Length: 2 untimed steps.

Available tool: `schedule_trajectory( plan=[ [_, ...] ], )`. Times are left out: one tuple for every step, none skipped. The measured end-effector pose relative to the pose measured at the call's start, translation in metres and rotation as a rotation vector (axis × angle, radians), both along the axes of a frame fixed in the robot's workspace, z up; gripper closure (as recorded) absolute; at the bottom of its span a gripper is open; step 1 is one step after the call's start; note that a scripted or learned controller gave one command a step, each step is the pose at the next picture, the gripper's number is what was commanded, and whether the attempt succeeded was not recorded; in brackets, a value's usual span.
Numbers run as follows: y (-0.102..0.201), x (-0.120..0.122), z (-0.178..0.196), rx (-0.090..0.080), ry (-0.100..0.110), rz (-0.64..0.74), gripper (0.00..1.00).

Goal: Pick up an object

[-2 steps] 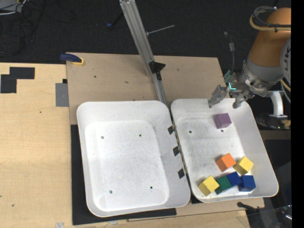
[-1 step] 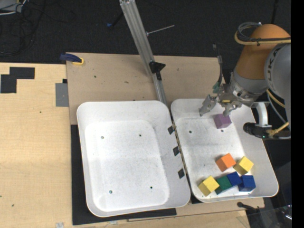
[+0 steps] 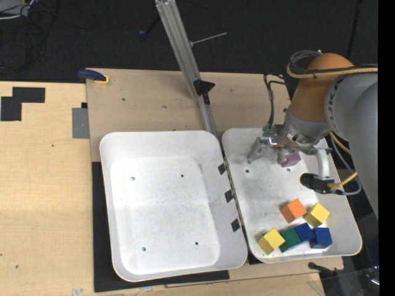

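The right bin [image 3: 259, 190] holds several small blocks. A purple block [image 3: 289, 160] lies at the bin's back, partly under the arm's wrist. My gripper [image 3: 265, 145] hangs low over that back part, just left of the purple block, and I cannot tell if it touches it. Near the front right corner sit an orange block [image 3: 293, 209], a yellow block [image 3: 317, 214], a second yellow block [image 3: 270, 240], a green block [image 3: 290, 238] and two blue blocks [image 3: 304, 231] [image 3: 321, 237], packed close together.
The left bin [image 3: 123, 165] lies beside the right one, with black clips [image 3: 228, 195] along the shared edge. A slanted aluminium bar [image 3: 185, 60] runs down from the back to the bins' junction. The arm's cables and a black fitting [image 3: 315, 181] hang over the right bin's right side.
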<state>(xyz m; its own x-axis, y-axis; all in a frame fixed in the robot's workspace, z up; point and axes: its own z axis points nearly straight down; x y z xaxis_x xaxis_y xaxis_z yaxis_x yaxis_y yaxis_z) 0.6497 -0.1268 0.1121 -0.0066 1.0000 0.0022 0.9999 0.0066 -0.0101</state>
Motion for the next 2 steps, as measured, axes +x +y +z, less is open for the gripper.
schedule_trajectory(
  plan=[
    [0.002, 0.0, -0.023, -0.002, -0.006, 0.0, 0.0],
    [0.001, 0.0, -0.012, -0.001, -0.006, -0.001, 1.0]
  ],
)
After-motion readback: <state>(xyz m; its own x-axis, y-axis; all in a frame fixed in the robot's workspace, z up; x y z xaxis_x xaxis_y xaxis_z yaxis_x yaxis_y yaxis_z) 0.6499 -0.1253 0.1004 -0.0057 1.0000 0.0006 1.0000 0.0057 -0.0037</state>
